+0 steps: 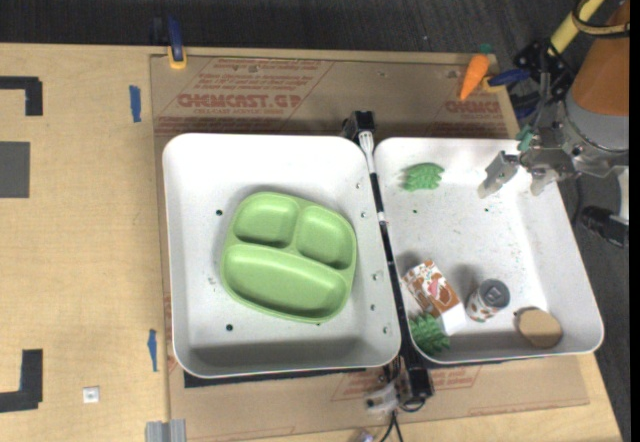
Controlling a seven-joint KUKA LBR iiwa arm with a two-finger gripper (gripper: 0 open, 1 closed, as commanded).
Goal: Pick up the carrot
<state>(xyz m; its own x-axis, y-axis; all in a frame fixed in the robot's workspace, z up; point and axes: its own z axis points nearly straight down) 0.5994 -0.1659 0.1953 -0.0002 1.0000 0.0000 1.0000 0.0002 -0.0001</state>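
The carrot (474, 76) lies outside both bins, on the brown board just beyond the right bin (560, 260) at its far edge. The gripper (522, 170) hovers over that bin's far right corner, fingers spread, holding nothing. I'd call this the approach (no grasp begun): it must next travel out past the rim, then descend.

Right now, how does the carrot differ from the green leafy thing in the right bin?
The carrot is orange with a green top; the leafy piece is all green. The carrot lies outside the bins on the board behind the right bin; the leafy piece lies inside it. The carrot is long and slim, the leafy piece squat. Both are small.
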